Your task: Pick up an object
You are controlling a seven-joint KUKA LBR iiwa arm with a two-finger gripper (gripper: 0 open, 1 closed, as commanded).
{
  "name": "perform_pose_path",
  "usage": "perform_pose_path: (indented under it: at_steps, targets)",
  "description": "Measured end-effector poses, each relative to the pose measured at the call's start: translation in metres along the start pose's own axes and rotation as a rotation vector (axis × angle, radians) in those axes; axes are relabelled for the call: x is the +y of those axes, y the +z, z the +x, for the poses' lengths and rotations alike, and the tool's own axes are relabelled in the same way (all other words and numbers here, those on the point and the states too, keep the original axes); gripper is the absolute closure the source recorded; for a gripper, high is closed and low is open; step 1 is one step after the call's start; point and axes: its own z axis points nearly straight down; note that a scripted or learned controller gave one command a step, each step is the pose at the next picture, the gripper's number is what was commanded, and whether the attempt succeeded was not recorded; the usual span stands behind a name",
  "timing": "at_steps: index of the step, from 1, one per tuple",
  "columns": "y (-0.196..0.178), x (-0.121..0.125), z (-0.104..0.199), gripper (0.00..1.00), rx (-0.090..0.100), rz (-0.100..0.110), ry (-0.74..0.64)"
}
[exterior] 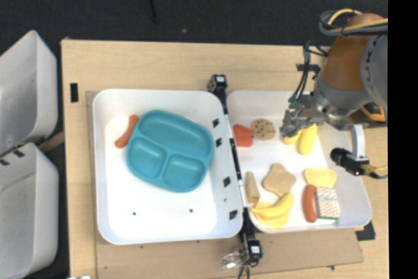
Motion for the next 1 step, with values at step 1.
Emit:
perform_pose_path:
  at_steps: [1]
  targets:
    - [-0.0597,0.009,0.0009,1.0,0.0,-0.001,-0.007]
